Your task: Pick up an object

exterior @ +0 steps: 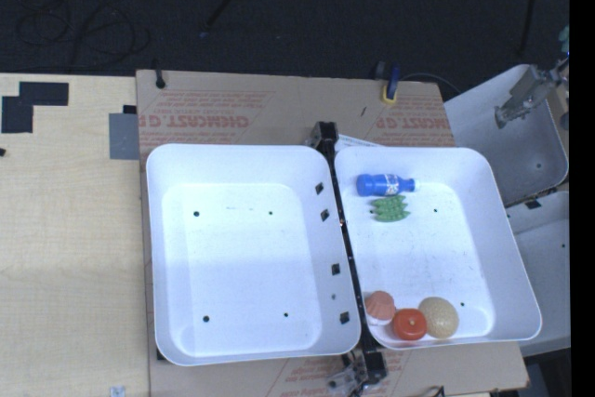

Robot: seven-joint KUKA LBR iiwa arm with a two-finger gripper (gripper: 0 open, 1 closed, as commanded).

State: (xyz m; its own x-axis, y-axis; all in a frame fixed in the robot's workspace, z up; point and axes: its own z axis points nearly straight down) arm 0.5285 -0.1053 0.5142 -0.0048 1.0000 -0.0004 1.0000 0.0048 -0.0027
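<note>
The right bin [502, 228] holds all the objects. A blue bottle [383, 185] with a white label lies on its side near the bin's back left. Just in front of it sits a small green leafy object [390, 210]. Along the front wall three round things lie in a row: a pale pink one [379, 305], a red one [409, 324] and a tan one [439, 317]. A grey part of the arm [521, 130] sits beyond the bin's back right corner, away from the objects.
The left bin [158, 237] stands beside the right one, joined by a black divider with clips [337, 237]. Both rest on a cardboard sheet [232, 112] on the wooden bench [65, 237]. A blue and yellow clamp [391, 84] grips the cardboard's back edge.
</note>
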